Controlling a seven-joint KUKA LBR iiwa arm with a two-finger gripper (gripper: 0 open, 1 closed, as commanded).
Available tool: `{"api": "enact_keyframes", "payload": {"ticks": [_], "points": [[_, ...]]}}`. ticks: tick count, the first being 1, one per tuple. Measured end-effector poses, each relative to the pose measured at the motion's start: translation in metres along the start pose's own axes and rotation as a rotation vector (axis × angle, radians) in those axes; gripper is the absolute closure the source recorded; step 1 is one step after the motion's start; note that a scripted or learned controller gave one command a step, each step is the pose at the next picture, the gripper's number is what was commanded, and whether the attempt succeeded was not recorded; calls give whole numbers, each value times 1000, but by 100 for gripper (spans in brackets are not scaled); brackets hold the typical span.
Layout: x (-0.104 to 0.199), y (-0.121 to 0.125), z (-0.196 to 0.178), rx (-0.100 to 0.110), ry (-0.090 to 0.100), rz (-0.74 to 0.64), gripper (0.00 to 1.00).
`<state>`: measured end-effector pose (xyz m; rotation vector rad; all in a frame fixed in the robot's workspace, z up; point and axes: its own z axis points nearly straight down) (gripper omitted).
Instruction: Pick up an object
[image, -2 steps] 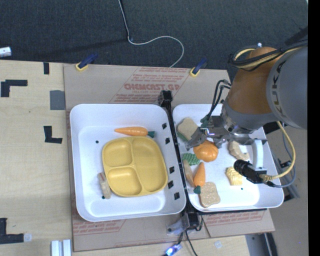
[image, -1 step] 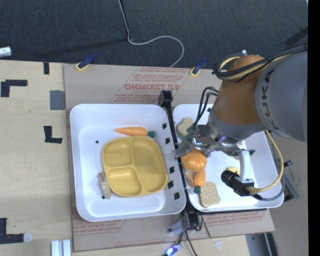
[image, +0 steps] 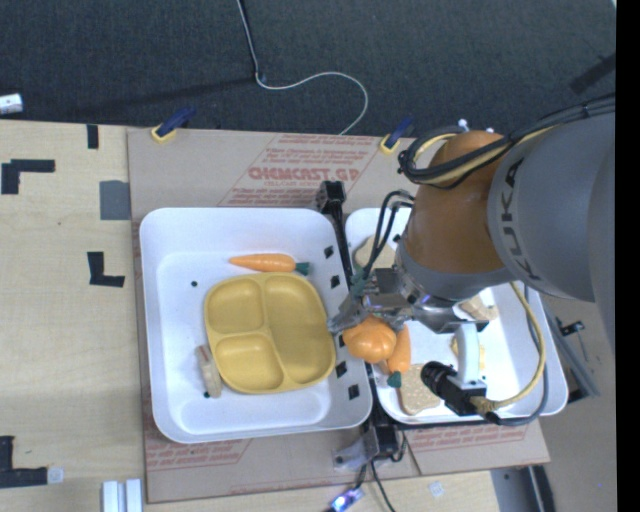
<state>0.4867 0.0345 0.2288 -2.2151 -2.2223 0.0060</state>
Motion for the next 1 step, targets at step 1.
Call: {"api": "enact_keyframes", "payload": {"ticks": [1], "points": [[3, -6, -1, -1, 0, 1, 100]]}}
